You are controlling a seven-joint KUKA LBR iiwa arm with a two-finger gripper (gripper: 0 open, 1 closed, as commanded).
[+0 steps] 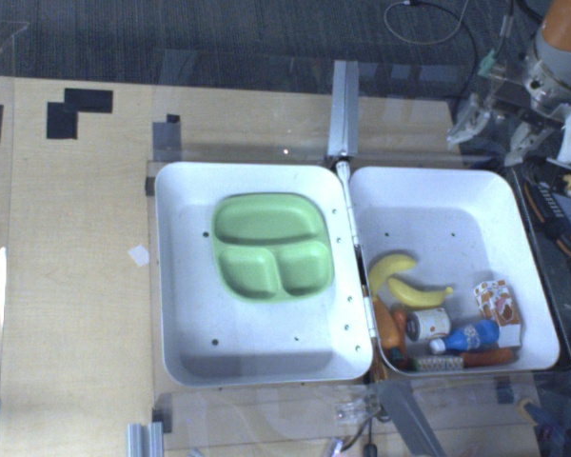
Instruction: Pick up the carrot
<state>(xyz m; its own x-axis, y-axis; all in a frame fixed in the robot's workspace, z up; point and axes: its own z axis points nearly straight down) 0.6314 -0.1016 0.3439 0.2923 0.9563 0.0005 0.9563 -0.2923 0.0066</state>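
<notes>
The carrot (pixel 483 357), a long orange-red piece with a dark green end, lies along the front wall of the right bin (pixel 438 208). It sits just below a blue and white bottle (pixel 468 338). My gripper (pixel 492 133) hangs above the bench behind the right bin's back right corner, far from the carrot. Its fingers are spread open with nothing between them.
Beside the carrot in the right bin are a banana (pixel 407 282), a small can (pixel 426 326), a rounded orange item (pixel 389 329) and a red and white packet (pixel 497 305). The left bin (pixel 181 284) holds a green divided tray (pixel 271 246). Cables lie behind the bins.
</notes>
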